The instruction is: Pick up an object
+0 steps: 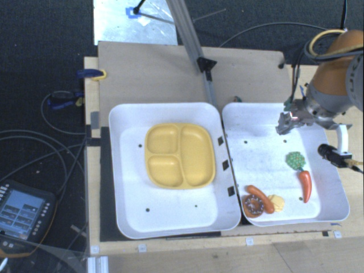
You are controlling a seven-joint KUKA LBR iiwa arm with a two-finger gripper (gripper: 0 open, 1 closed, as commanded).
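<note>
The right bin (267,152) holds a carrot with a green leafy top (302,176) near its right side. At its front lie a red sausage (259,197), a brown doughnut (252,206) and a small pale yellow piece (277,201), close together. My gripper (286,123) hangs over the back right part of this bin, well behind the carrot. Nothing shows between its fingers.
The left bin (170,215) holds a yellow divided plate (180,154) in its middle. A slanted grey pole (187,27) stands behind the bins. Cables and a control pendant (23,212) lie on the floor at the left.
</note>
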